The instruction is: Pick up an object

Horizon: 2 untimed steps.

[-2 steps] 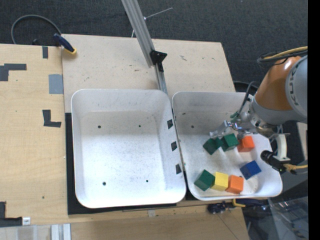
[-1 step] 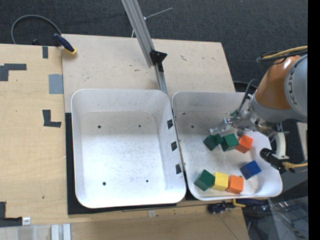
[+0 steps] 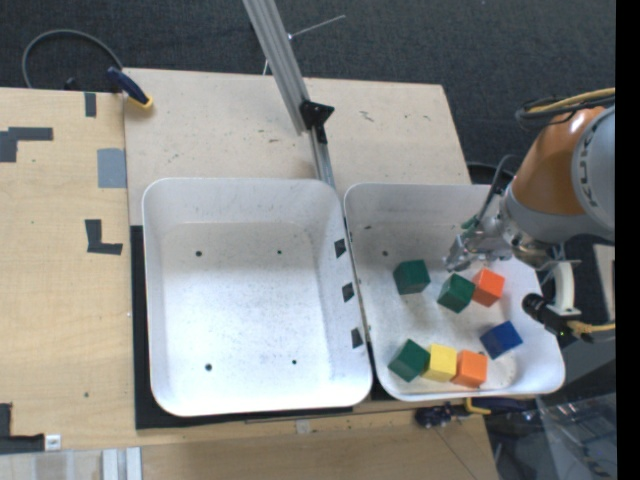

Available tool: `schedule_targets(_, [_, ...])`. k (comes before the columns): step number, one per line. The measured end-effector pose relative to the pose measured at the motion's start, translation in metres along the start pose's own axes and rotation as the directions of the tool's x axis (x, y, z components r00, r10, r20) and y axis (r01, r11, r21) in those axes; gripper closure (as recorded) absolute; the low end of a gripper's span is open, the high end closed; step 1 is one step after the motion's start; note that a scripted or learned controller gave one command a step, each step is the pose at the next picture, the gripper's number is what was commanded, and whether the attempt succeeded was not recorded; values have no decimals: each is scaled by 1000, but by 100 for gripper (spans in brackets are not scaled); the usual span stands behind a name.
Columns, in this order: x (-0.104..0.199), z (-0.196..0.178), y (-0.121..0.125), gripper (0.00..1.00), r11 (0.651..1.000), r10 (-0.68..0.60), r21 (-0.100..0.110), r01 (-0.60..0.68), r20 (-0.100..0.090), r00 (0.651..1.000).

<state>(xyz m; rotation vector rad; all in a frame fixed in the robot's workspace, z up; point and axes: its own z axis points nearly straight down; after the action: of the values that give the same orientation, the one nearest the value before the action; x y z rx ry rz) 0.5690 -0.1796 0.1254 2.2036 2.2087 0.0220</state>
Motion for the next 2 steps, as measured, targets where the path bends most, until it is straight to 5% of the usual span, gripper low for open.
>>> schedule_targets(1, [9,-58,4,100,1000,0,21,0,-4,1000])
schedule_targets(2, [1,-112,14,100,1000,1,20,-1,-3,1000])
